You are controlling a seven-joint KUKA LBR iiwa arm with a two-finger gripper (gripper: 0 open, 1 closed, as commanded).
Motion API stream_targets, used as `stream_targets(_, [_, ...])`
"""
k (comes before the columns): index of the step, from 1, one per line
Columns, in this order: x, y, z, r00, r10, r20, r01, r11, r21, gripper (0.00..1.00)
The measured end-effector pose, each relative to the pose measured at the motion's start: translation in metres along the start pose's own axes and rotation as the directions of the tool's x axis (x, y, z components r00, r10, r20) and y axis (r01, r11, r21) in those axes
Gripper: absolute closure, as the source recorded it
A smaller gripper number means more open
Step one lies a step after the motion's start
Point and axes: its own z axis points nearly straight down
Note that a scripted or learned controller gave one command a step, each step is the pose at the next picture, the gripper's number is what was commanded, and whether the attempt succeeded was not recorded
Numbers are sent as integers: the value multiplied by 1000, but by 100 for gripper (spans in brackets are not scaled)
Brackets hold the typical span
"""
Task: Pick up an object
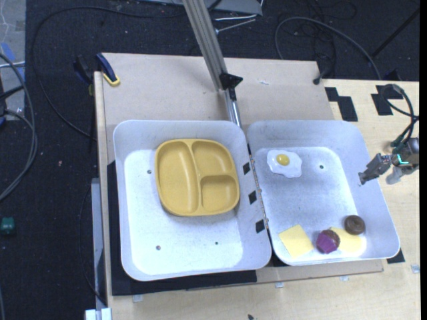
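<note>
The right bin [333, 192] holds a fried egg [285, 163] near its far left. Along its near edge lie a yellow cheese square [295, 241], a purple object [327, 241], a pale yellow piece [351, 244] and a brown round object [354, 225]. My gripper [381, 169] is at the right edge of the view, just outside the right bin's right rim, well apart from all the objects. Nothing shows between its fingers.
The left bin [133, 232] holds a yellow divided plate [197, 177]. A metal pole [208, 39] slants from the top of the view down to the gap between the bins. Black tape marks [341, 102] lie on the bench at far right.
</note>
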Motion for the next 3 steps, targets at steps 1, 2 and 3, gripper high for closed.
stream_targets(1, [0, 0, -1, 1000, 0, 0, 0, 1000, -1, 0])
stream_targets(2, [6, -8, 57, 1000, 2, -2, -2, 1000, 4, 0])
stream_targets(3, [13, -17, 111, 1000, 2, -3, -2, 1000, 4, 0])
